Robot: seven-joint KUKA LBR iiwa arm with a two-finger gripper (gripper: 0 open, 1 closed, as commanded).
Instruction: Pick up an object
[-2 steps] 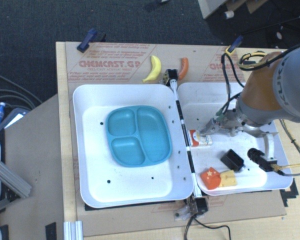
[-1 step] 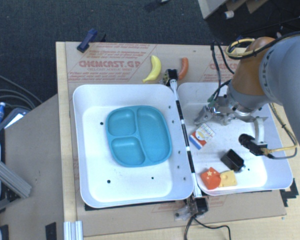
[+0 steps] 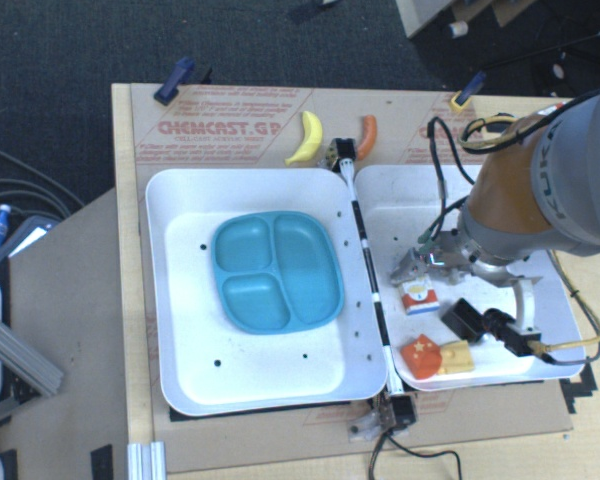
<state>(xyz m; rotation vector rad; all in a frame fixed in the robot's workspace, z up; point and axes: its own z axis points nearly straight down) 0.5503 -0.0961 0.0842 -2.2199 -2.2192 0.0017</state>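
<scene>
claw (image 3: pixel 417 265): I can't tell its state from up here
target: small red-and-white carton (image 3: pixel 419 298), in the right bin (image 3: pixel 400 193)
direction: carton sits at 6 o'clock from the claw, just beside it
axis: carton's long side runs roughly 9 to 3
next: I'd guess a short drop toward 6

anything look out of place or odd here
Yes: a yellow banana and an orange carrot-like piece lie on the brown board behind the bins, outside both. The blue divided plate sits slightly askew in the left bin. Nothing looks spilled or damaged.
</scene>
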